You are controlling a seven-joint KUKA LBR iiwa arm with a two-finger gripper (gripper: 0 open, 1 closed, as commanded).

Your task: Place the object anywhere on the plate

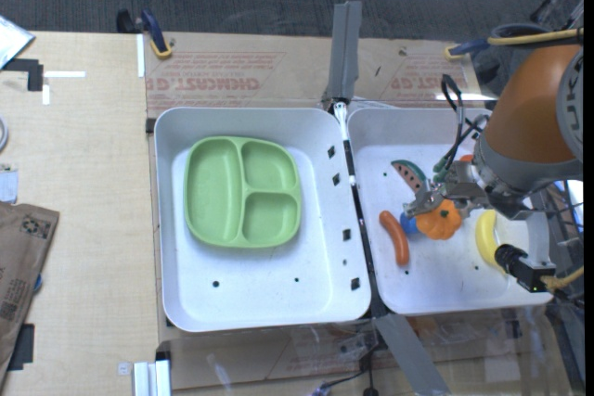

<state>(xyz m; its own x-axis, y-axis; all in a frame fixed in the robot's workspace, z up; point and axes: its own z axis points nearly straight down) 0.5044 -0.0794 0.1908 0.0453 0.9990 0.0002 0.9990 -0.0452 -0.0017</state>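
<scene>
- Wooden counter (83, 274) carries two white bins side by side, with cardboard under their far edges and dark carpet beyond.
- Left bin (260, 301) holds a green plate (243, 191) with three compartments, lying flat toward the bin's left half; nothing lies on it.
- Right bin (436, 278) holds several toy foods: a watermelon slice (408, 172) toward the far side, an orange sausage (395, 236) near the left wall, a yellow banana (486, 235) to the right, and an orange fruit (438, 223) in the middle.
- Gripper (429, 199) sits low over the right bin, right above the orange fruit and touching or nearly touching it; whether it is open or closed cannot be told from this angle, nor whether anything is held.
- Which object is the target is not certain; by position, the orange fruit seems likeliest, with a small blue piece just at its left.
- It looks like hard, light, smooth plastic, rounded, so it may roll or slip out of a shallow pinch.
- A hold across its widest middle, fingers well down its sides, seems safest.
</scene>
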